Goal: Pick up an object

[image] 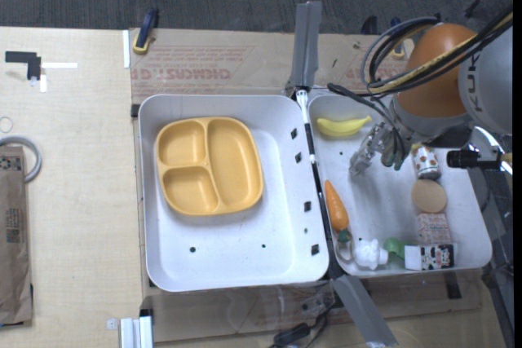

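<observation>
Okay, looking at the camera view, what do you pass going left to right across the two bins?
Yellow tray → carrot → banana → gripper → round tan thing, with other small items near it whose order is unclear.

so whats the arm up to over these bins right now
The arm's gripper hangs over the right bin, just below the banana, with nothing visibly between its fingers. The carrot, a small can and a round tan item lie nearby in that bin. The left bin holds a yellow divided plate. Nothing looks picked up yet.
</observation>
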### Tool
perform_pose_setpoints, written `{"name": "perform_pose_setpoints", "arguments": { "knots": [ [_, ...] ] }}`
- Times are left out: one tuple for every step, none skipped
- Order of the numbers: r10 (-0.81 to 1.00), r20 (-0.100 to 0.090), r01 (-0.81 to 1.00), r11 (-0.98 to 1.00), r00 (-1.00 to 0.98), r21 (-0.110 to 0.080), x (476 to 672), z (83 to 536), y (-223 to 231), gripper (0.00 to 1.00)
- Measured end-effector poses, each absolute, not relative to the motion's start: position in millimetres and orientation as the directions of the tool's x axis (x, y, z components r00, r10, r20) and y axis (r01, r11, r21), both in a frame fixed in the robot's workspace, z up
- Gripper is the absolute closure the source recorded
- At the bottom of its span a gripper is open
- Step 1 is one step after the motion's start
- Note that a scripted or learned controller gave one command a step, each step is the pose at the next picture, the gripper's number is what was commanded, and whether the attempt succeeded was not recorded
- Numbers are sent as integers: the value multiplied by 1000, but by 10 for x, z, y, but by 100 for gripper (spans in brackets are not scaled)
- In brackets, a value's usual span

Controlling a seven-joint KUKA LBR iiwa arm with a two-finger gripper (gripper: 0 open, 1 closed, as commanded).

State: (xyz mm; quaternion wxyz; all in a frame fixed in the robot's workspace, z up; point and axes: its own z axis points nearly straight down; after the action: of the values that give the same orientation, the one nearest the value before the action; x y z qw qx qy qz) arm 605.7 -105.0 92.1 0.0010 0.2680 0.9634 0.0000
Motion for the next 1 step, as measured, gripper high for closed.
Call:
{"name": "perform_pose_setpoints", "arguments": {
  "knots": [
    [631, -3, 631, 776, -776, 1, 6054, 1921, -573, 100]
  ]
}}
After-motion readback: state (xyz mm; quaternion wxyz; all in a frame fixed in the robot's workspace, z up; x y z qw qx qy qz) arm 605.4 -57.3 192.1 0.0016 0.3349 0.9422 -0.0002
